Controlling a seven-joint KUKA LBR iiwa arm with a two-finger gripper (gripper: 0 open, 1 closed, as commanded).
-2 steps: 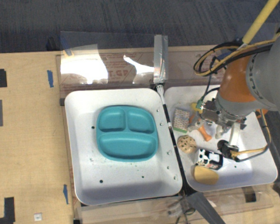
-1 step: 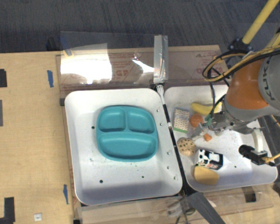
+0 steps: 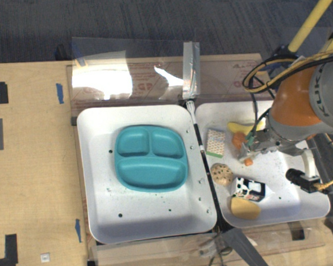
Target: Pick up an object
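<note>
Gripper [image 3: 247, 148] low in the right bin [image 3: 283, 204], among the small items at its upper middle; whether its jaws are apart or together cannot be told, and nothing visibly sits between them, so the pick looks not yet done. Candidates nearby: yellow piece [image 3: 237, 127], small orange bit [image 3: 248, 162], green-and-white packet [image 3: 215, 143], cookie [image 3: 221, 173], black-and-white toy [image 3: 249, 189], tan bun [image 3: 245, 208]; left bin [image 3: 96, 179] holds a teal divided plate [image 3: 152, 158], all on a cardboard-covered bench [image 3: 33, 166] with grey carpet [image 3: 148, 12] behind
</note>
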